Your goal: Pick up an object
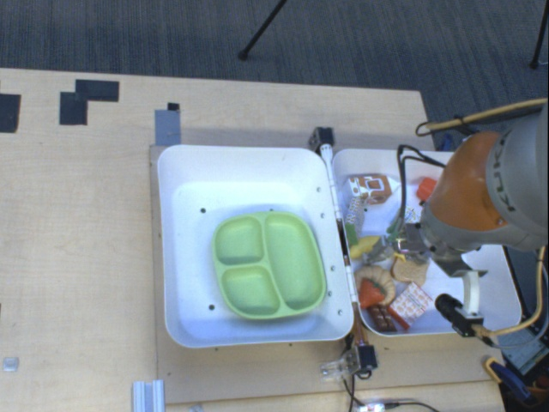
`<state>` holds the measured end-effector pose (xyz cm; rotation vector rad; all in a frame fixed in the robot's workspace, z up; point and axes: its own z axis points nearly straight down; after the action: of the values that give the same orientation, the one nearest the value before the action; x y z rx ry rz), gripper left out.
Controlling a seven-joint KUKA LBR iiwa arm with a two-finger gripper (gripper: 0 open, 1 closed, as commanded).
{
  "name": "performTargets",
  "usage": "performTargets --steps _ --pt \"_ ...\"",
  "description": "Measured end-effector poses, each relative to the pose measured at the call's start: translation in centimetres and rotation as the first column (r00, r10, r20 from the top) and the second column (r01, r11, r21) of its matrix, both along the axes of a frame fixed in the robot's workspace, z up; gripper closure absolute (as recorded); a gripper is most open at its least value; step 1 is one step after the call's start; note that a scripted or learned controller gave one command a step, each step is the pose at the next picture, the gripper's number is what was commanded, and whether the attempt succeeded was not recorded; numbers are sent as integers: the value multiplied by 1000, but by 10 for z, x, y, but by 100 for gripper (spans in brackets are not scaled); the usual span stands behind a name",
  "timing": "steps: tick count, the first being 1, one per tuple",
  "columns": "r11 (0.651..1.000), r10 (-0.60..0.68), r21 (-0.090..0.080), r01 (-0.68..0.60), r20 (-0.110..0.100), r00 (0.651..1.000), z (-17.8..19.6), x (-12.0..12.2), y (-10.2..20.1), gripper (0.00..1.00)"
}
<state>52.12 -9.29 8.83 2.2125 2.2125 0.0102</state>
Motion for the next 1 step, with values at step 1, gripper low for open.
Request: performTargets --steps 1 --pt "1000 0 -1 0 6 1000 12 2 0 100"
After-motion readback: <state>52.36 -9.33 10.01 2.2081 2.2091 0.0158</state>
